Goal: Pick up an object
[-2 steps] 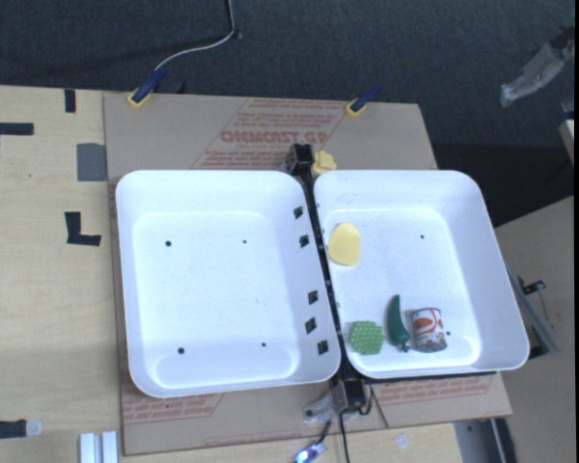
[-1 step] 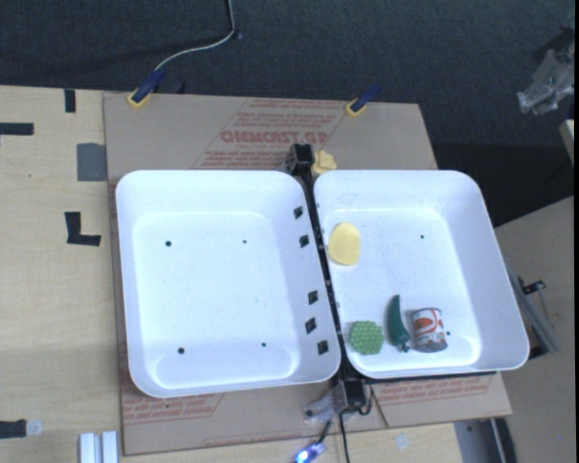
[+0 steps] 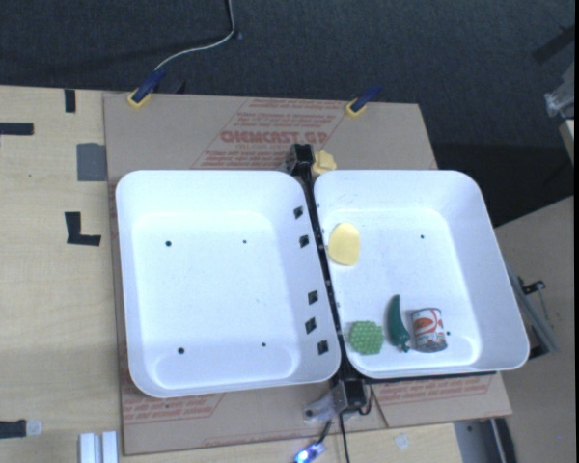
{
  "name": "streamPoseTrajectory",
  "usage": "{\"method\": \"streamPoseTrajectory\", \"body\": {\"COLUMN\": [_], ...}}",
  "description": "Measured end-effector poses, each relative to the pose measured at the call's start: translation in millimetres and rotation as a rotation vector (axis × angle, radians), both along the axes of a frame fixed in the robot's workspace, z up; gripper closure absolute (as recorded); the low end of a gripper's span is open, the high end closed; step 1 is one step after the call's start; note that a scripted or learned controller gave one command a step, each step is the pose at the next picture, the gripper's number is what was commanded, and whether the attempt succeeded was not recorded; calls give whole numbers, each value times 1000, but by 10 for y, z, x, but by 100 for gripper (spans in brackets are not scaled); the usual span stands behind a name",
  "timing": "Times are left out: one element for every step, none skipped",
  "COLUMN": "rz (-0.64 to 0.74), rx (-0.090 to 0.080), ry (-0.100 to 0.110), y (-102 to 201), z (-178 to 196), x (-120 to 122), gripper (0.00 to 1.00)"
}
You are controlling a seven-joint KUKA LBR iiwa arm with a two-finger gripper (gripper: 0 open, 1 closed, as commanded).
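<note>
Objects for picking all lie in your right bin (image 3: 463, 210): a yellow piece (image 3: 344, 244) near the divider, and a green ball (image 3: 366, 336), a dark green item (image 3: 396, 320) and a small can (image 3: 427, 329) along the near wall. Nothing is lifted yet; the whole pick remains. You cannot tell the tool's state.

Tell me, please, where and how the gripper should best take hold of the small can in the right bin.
Judging from its pose, grip the small can across its round body, coming from above. It seems to lie on its side beside the dark green object, so close the fingers along the free axis.
</note>
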State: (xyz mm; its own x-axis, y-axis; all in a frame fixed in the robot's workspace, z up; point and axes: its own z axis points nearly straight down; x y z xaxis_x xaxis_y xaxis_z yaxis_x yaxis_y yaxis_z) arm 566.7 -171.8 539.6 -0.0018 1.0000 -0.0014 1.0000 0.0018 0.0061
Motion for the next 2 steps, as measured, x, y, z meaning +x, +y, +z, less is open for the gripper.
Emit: {"method": "streamPoseTrajectory", "body": {"rz": [-6, -1], "rx": [0, 0], "ry": [5, 6], "y": [-257, -164], "z": [-34, -46], "x": [-868, -828], "gripper": [100, 100]}}
